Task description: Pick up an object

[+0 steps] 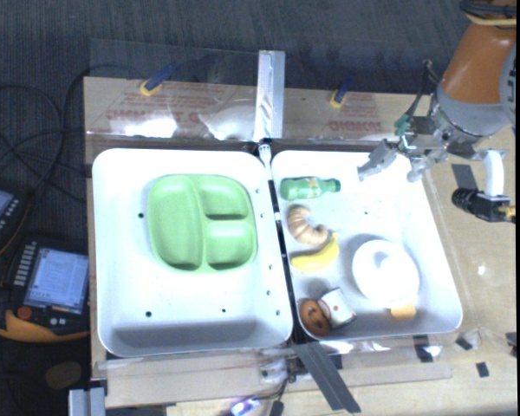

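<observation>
The gripper (388,165) hangs over the top right corner of the right bin (442,258), two pale fingers (370,165) splayed apart, jaws open with nothing between them. Just above it sits the grey wrist, and above that the orange band (475,63) of the arm, leaning in from the right. Below and left of the fingers, well apart, a green bottle (308,187) lies on its side near the bin's top left, cap pointing right. Just under the bottle there's a croissant (303,224), and a banana (316,255) curls beneath it, touching it. To the right of the banana, a white bowl (383,269) rests upside down in the middle of the bin. At the bowl's lower right edge, a small orange piece (402,311) pokes out. Down at the bin's bottom left, a brown round item (314,316) sits beside a small white cup-like thing (338,307); the two look to be touching. Over in the left bin (121,310), a green tray (201,221) with three compartments lies flat, taking up the middle. Beyond the bench, on the far left, a tablet (56,277) lies on the dark floor among black cables.
</observation>
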Tool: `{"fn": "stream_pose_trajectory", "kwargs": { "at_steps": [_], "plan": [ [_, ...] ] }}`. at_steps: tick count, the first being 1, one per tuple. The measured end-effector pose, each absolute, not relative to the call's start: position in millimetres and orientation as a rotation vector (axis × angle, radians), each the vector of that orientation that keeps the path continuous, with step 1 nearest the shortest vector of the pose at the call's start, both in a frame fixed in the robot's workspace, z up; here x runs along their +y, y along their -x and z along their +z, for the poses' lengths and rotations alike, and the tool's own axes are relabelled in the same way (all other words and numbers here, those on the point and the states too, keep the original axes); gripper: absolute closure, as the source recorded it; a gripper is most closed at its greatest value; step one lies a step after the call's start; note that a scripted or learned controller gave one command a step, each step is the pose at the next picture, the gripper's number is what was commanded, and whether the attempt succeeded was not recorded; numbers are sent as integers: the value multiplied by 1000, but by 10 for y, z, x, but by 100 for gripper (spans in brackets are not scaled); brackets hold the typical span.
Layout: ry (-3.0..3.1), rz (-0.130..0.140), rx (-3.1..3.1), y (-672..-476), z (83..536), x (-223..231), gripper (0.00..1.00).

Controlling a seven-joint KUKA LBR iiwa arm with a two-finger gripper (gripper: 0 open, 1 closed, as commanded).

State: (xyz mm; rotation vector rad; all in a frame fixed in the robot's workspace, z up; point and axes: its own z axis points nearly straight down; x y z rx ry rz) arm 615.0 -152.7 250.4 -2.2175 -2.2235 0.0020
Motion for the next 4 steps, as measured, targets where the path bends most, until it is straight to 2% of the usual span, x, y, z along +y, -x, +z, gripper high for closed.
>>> {"fn": "stream_pose_trajectory", "kwargs": {
  "at_steps": [1, 2, 3, 4],
  "plan": [
    [2167, 2, -2271, -5552, 1280, -1288, 0],
    [1833, -3, -2563, -5677, 898, -1000, 0],
    [1313, -6, -2872, -5162, 906, -1055, 0],
    [1315, -13, -2875, -5182, 1019, -1044, 100]
  ]
}}
